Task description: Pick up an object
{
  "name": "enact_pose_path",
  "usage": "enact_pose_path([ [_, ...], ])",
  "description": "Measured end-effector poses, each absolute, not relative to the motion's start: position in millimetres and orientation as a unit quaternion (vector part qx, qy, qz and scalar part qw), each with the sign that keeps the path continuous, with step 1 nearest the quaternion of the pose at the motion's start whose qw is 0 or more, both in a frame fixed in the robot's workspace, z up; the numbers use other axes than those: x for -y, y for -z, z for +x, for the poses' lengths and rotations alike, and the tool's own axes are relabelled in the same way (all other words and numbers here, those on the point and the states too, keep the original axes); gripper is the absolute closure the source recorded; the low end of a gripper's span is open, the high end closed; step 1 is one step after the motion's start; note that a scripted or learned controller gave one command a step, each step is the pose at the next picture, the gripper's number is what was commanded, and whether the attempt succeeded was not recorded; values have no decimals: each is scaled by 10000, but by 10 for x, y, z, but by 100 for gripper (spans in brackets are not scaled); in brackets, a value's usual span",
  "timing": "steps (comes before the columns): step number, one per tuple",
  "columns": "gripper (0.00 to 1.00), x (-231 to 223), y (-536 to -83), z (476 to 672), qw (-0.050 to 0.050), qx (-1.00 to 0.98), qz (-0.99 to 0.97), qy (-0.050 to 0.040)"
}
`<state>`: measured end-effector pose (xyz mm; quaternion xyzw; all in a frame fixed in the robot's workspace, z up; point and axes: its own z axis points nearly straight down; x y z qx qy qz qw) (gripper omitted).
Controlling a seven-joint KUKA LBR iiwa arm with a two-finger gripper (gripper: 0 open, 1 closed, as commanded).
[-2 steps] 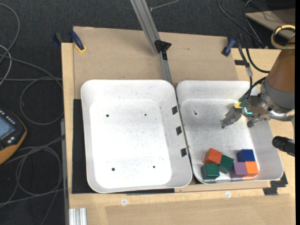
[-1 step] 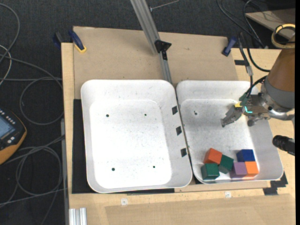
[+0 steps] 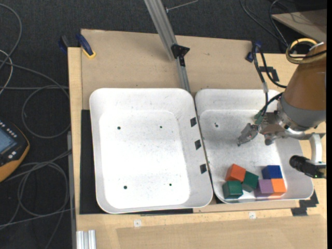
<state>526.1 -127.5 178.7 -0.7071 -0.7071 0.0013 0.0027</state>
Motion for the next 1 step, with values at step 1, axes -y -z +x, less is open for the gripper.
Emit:
enact_pose_path([
  [1,0,1306,-1284,5345,29,7071,-7071,-15],
])
